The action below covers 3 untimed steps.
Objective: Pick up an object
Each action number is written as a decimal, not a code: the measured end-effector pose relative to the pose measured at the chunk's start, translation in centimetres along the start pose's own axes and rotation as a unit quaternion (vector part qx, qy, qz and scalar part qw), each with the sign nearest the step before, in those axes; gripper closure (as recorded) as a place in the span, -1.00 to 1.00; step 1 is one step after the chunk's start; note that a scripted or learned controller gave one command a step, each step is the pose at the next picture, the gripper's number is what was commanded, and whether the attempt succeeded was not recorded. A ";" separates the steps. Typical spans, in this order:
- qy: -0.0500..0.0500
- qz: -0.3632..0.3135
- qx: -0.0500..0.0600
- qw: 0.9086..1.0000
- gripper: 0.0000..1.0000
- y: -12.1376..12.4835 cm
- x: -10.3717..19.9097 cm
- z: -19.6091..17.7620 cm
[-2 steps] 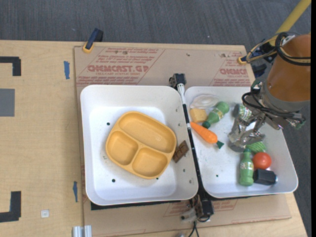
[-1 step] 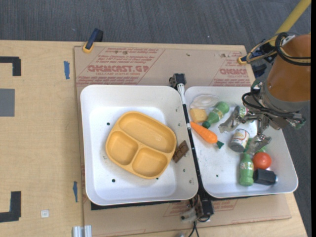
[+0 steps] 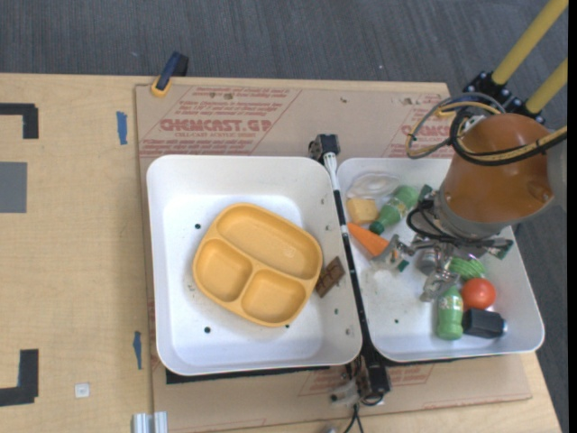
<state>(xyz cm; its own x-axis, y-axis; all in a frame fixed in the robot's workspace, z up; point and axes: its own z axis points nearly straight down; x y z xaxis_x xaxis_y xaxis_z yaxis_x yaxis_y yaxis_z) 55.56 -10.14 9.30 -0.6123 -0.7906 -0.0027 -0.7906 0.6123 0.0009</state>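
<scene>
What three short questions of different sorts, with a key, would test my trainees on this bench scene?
1. True or false: the yellow divided plate lies in the left bin.
2. Which lies nearest the red ball? A) carrot B) green bottle C) brown block
3. Fill in: the tool hangs over the ____ bin.

Key: 1 true; 2 B; 3 right.
</scene>
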 end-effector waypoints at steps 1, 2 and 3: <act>-0.001 -0.154 0.002 0.988 -1.00 -1.2 0.4 0.7; 0.000 -0.264 0.002 0.965 -1.00 -2.3 4.0 0.7; -0.007 -0.333 -0.003 0.943 -1.00 -7.9 3.0 0.6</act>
<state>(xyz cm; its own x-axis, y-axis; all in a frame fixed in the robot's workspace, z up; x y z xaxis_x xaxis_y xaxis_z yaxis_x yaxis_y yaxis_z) 59.97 -17.38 8.69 0.0199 -0.9996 -0.0188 -0.9998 -0.0199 0.0005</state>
